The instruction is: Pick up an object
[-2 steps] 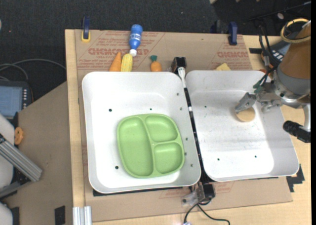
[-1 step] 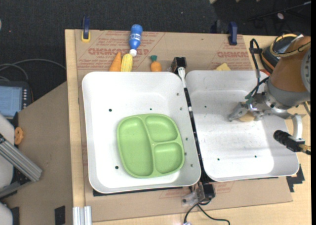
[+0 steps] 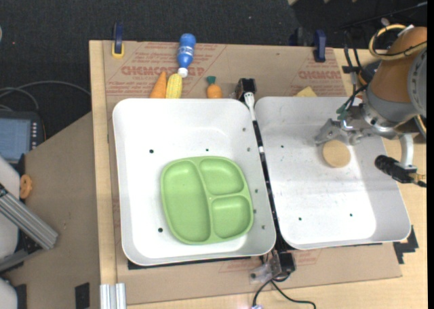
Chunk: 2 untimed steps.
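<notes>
A round tan disc, like a biscuit (image 3: 336, 156), lies flat in the right white bin (image 3: 319, 219), in its far right part. My gripper (image 3: 341, 135) hangs just above the disc's far edge, coming in from the right under the grey and orange wrist. Its fingers stand spread apart, open, with nothing between them. In the left white bin (image 3: 135, 138) rests a green divided plate (image 3: 205, 198), well away from the gripper.
Behind the bins on the bench lie a blue and white bottle (image 3: 185, 53), a carrot (image 3: 159, 86), a corn cob (image 3: 174, 85), a small carrot (image 3: 213, 89) and a black item (image 3: 245, 87). The bins' rims meet along the middle.
</notes>
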### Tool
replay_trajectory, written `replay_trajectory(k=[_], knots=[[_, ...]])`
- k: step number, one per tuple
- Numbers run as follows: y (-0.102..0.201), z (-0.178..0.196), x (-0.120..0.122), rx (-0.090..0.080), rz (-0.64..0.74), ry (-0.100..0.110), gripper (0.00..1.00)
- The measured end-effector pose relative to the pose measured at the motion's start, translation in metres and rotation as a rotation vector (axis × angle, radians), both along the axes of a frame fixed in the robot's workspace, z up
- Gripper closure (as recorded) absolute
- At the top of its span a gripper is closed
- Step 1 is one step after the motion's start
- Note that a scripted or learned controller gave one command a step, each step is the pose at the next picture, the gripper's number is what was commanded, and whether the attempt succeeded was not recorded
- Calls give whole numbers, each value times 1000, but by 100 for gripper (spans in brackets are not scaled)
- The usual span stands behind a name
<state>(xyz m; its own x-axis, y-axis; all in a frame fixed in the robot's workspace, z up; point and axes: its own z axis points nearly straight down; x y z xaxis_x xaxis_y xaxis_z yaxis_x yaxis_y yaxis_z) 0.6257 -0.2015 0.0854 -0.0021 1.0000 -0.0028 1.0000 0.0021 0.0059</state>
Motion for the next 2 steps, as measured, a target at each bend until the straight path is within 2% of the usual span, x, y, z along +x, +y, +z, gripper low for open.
replay_trajectory(k=[1, 2], knots=[[0, 11, -1, 0, 0, 1, 100], [0, 10, -1, 0, 0, 2, 0]])
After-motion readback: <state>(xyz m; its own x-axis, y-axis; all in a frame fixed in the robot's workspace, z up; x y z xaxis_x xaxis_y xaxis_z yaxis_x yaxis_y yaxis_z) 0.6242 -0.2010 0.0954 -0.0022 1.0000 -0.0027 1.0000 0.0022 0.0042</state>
